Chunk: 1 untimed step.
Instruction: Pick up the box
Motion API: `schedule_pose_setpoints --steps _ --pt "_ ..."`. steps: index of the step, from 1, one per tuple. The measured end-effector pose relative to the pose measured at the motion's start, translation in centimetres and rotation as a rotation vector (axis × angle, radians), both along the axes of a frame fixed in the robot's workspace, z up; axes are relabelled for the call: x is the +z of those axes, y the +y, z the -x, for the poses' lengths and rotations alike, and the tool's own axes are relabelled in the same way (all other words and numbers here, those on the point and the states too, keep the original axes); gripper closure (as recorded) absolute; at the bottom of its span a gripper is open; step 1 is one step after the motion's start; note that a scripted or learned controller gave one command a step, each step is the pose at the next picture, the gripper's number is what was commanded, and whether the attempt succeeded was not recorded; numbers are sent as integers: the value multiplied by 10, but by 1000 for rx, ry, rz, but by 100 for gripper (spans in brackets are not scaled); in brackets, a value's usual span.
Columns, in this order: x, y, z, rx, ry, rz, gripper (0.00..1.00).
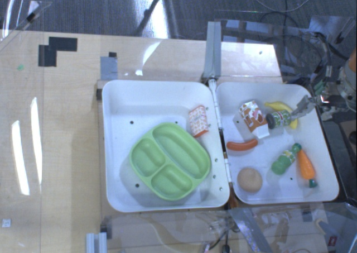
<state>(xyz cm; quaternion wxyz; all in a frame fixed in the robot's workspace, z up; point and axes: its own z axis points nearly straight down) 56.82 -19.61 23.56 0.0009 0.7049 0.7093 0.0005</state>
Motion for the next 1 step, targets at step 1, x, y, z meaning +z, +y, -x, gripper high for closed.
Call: schedule_pose_setpoints --steps 1 --pt "-87 -8 -44 19 0 0 0"
